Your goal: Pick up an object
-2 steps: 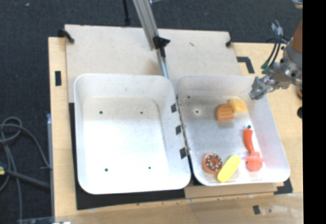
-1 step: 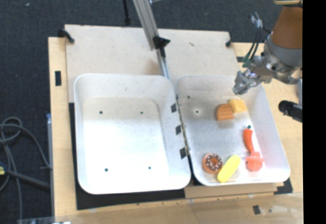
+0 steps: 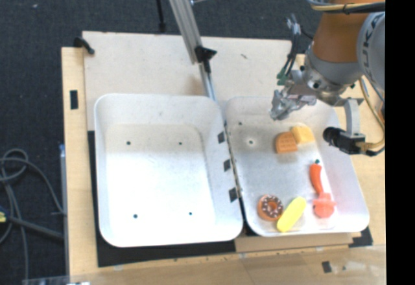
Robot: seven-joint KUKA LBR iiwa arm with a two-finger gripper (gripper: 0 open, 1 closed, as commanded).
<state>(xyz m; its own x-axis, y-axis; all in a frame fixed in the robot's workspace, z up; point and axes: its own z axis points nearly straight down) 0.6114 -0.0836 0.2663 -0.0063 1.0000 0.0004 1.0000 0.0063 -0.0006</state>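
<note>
The right bin (image 3: 253, 167) holds several toy foods. A tan bread piece (image 3: 286, 142) lies beside a yellow cheese-like piece (image 3: 302, 133) near the bin's far side. An orange carrot (image 3: 319, 188) lies along the right wall, and a yellow banana (image 3: 291, 214) and a brown doughnut (image 3: 270, 206) sit at the near edge. My gripper (image 3: 281, 111) hangs over the far part of the right bin, just above and left of the bread piece. Nothing shows between its fingertips.
The left bin (image 3: 130, 115) stands next to the right one. A slanted metal pole (image 3: 185, 18) rises behind the bins. A black fitting (image 3: 342, 138) sticks out from the arm over the right bin's far right edge.
</note>
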